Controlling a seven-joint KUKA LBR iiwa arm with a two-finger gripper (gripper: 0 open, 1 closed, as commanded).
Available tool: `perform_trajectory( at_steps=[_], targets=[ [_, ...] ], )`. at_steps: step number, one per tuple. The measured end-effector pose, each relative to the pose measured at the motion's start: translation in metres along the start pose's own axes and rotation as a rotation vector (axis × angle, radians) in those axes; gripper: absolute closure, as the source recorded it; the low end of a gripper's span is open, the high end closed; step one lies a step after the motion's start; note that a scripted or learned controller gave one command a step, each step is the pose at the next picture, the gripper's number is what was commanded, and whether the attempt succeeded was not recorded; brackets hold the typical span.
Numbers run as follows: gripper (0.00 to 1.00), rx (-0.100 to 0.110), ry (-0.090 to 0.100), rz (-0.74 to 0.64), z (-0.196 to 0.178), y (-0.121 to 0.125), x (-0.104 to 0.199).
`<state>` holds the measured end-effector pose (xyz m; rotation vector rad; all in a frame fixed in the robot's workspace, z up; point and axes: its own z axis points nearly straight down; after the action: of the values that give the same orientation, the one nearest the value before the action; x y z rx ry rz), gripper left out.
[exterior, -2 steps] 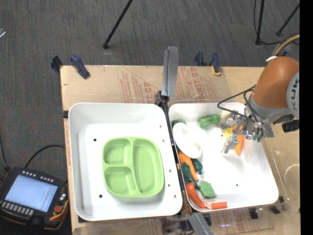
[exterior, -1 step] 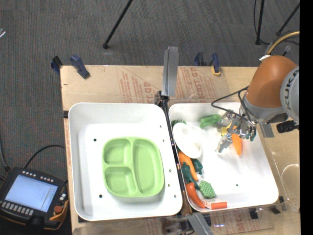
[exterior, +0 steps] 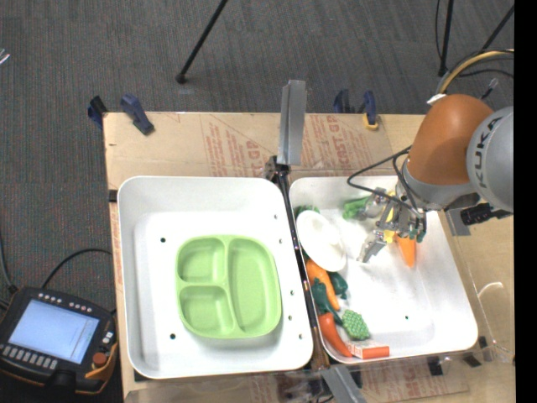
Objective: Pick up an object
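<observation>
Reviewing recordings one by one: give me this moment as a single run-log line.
arm: over right bin | hand: low, beside white plate | orange carrot-like toy: by hand, grasp unconfirmed | left bin: green divided tray

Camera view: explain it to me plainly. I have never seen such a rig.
One camera looks down at a slant on a bench with two shallow white bins. The grey-and-orange machine on the right is a robot arm; its pincer hangs over the right bin. An orange piece sits right beside the pincer; I cannot tell whether it is held. That bin also holds a white plate and small orange and green toys along its left side. The left bin holds a green divided tray.
</observation>
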<state>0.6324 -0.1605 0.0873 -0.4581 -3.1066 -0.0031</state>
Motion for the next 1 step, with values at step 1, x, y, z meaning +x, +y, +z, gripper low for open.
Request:
perform_trajectory(
  at_steps=[1],
  targets=[
    [0.00, 0.001, -0.002, 0.021, -0.0002, -0.0250, 0.0390]
  ],
)
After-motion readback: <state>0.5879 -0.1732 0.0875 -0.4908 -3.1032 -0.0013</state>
